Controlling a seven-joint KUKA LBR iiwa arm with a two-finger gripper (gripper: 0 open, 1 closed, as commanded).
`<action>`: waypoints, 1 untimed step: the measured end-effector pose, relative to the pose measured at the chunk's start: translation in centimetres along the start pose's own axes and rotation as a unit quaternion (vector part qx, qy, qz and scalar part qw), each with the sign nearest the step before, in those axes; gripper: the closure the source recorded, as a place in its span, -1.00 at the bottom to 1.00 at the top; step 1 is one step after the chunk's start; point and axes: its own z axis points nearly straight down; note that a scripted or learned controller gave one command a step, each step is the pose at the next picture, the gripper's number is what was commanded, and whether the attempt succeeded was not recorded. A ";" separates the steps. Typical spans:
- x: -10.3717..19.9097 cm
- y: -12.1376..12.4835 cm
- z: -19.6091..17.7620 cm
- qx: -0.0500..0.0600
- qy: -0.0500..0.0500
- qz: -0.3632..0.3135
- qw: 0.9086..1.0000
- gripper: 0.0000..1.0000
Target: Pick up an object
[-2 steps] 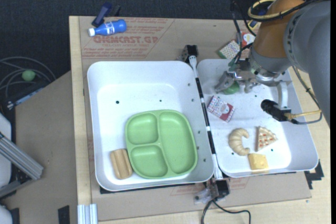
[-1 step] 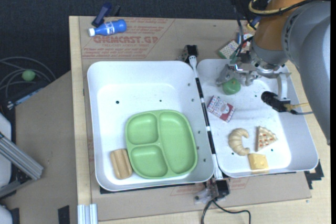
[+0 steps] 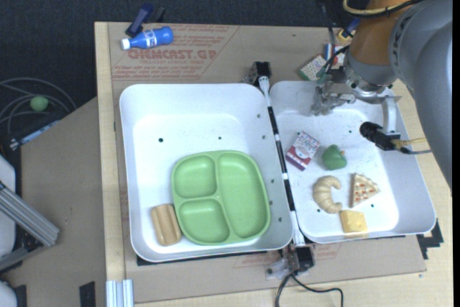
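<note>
Bright, even overhead light; soft shadows, slight graininess.

green divided plate (image 3: 219, 195), tan bread (image 3: 166, 224), green pepper (image 3: 333, 156), yellow cheese (image 3: 353, 221), white bins (image 3: 136, 154), blue/white bottle (image 3: 148, 39)

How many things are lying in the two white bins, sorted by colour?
Green: 2, the divided plate and the small green piece
Tan or yellow: 3, the bread stick, the croissant, the yellow block
Red and white: 1, the packet
Orange and cream: 1, the pizza slice
Total: 7
</note>
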 end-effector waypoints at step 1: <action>0.0 0.0 0.0 0.000 0.000 0.000 1.000 -1.00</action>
